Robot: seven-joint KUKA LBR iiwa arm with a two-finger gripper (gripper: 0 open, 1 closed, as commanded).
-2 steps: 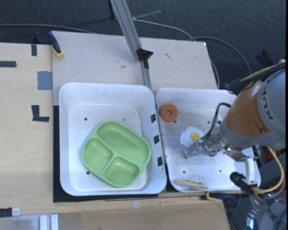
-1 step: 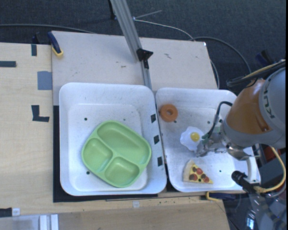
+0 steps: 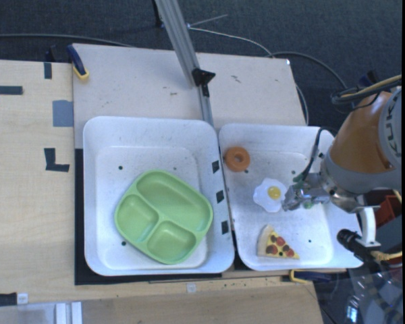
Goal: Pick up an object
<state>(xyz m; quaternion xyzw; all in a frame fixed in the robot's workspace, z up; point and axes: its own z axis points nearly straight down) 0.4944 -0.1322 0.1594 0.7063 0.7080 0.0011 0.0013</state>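
You are looking at a robot lab, not a home; the pale surface carries taped markers and two white bins set side by side; loose cables trail over dark carpet; a metal pole slants in; toy food serves as props.

A lime-green tray, an orange ring, a white-and-yellow egg and a red-dotted pizza slice are seen
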